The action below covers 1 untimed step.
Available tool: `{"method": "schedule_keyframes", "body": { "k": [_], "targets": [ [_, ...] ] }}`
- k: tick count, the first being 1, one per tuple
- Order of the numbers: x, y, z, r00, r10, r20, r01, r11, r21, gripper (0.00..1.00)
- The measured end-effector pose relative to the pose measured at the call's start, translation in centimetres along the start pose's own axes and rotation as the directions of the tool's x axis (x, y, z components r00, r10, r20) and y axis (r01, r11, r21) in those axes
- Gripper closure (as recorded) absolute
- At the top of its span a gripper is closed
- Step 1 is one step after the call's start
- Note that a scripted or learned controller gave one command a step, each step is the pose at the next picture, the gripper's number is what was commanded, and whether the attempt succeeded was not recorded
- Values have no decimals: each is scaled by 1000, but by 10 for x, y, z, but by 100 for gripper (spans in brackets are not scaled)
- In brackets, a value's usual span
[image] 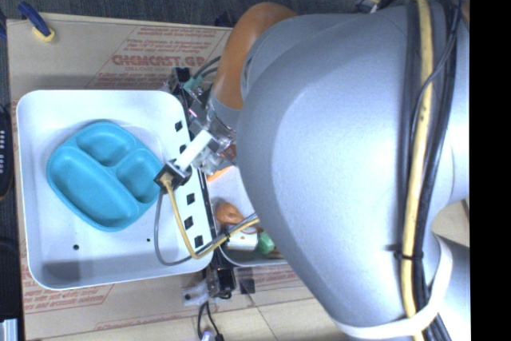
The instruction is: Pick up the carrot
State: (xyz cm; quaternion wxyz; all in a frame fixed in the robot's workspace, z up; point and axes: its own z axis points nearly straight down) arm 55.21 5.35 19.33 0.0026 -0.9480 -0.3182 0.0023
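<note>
From above, the grey arm [343,164] fills most of the right half and hides nearly all of the right bin [231,189], of which only a narrow white strip along its left edge shows. The orange band [239,52] curves over the wrist near the top edge of the bins. The gripper [209,149] sits at the divider between the two bins, buried among brackets, a white tag and cables, and whether it is released or clenched cannot be told. Just beside it, at the right bin's left edge, a small orange sliver that may be the carrot [223,169] peeks out from under the arm; too little shows to be sure. Near that bin's bottom-left corner lie a brownish rounded object [228,212] and a green piece [265,243], both partly cut off by the arm. The left bin [40,196] is fully visible and carries a blue divided tray [104,176] towards its middle
</note>
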Motion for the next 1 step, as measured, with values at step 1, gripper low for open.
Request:
{"method": "schedule_keyframes", "body": {
  "k": [1],
  "targets": [
    [-35,25,3,876,-482,5,482,876,5,100]
  ]
}}
